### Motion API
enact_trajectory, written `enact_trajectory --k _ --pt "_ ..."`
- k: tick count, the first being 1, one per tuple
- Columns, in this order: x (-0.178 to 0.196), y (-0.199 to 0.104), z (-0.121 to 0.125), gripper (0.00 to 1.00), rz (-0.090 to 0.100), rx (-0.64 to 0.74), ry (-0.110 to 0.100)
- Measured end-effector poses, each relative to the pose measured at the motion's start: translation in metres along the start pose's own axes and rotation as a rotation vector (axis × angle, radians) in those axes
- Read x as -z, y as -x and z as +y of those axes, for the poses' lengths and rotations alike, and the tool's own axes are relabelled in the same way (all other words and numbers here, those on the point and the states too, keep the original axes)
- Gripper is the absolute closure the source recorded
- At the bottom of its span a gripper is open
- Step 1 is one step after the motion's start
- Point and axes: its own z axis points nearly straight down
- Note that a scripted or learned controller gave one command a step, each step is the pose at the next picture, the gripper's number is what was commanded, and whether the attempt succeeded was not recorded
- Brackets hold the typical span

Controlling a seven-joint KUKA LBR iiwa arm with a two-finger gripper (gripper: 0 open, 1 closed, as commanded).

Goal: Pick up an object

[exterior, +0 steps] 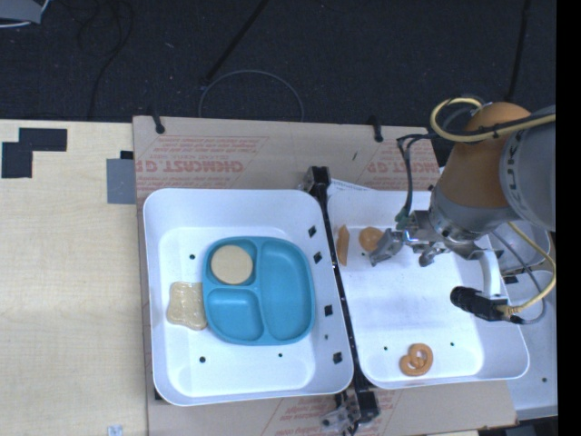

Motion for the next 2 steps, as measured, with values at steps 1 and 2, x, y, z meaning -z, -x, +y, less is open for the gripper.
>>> enact_trajectory --k 1,2 --pt "-0.054 -0.001 -0.001 0.00 0.000 0.000 0.001" --pt "-0.041 0.000 0.000 1.00 0.000 -0.005 0.003"
